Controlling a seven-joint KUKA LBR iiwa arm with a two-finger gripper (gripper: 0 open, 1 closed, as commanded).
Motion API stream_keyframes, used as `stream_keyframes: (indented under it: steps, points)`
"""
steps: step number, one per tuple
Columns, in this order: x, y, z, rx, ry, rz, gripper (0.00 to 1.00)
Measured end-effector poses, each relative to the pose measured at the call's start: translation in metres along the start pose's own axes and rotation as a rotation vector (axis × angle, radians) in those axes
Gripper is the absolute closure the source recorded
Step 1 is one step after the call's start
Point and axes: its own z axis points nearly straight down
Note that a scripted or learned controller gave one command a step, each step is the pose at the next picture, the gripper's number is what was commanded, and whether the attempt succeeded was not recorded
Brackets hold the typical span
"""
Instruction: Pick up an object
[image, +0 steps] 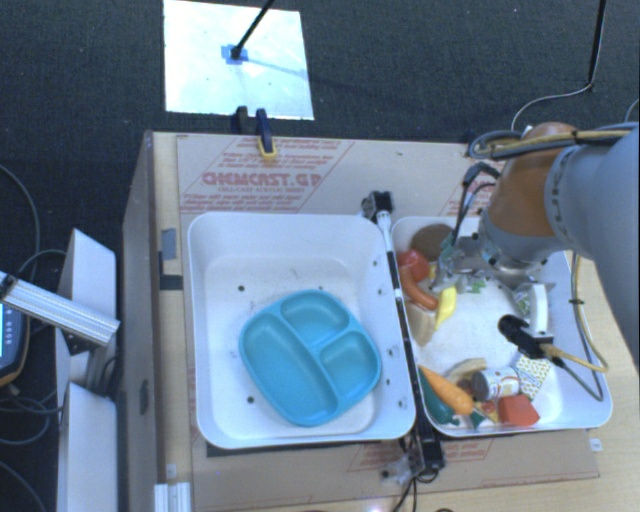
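Several toys crowd the right bin (590, 400) beneath my gripper (462, 268), whose grip state I cannot tell, so it risks nudging the yellow pepper (445, 303) aside.

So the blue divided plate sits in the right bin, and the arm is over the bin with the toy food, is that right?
Not quite. The camera view shows the blue divided plate in the left bin, not the right one. The rest holds: the arm reaches over the right bin, which holds the toy food.
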Motion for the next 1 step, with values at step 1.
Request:
stream_keyframes:
  steps: [1]
  points:
    - [0.0560, -0.0205, -0.0758, 0.009, 0.001, -0.001, 1.00]
